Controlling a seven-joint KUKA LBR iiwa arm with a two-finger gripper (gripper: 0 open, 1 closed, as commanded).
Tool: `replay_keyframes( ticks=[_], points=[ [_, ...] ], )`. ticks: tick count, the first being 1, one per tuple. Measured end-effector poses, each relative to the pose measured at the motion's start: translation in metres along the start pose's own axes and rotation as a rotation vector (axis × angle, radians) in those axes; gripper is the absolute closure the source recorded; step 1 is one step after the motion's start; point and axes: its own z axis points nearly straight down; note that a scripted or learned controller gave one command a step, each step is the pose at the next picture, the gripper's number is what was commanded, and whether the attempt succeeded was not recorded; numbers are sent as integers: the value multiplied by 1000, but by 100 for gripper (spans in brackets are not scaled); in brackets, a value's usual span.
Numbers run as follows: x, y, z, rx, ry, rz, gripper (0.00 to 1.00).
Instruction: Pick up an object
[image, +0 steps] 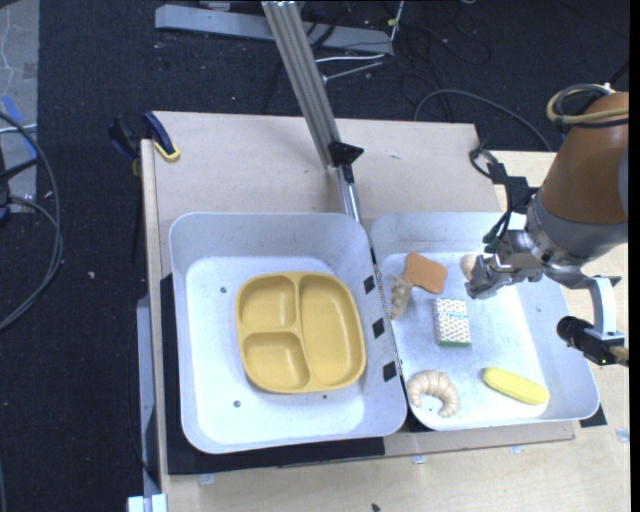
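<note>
Poised over the right white plastic bin (560, 395), grey two-finger gripper (482, 280), finger state impossible to tell.

Below it, spread across the bin floor: orange toast-like slab (427, 272), green-and-white box (453, 322), yellow corn cob (516, 386), beige croissant (435, 391). In the left white bin (200, 400), yellow three-compartment tray (300, 332).
</note>
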Motion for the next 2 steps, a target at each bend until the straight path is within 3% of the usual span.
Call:
replay_keyframes(
  ticks=[2],
  points=[
    [114,27,-6,2,3,-7,100]
  ],
)
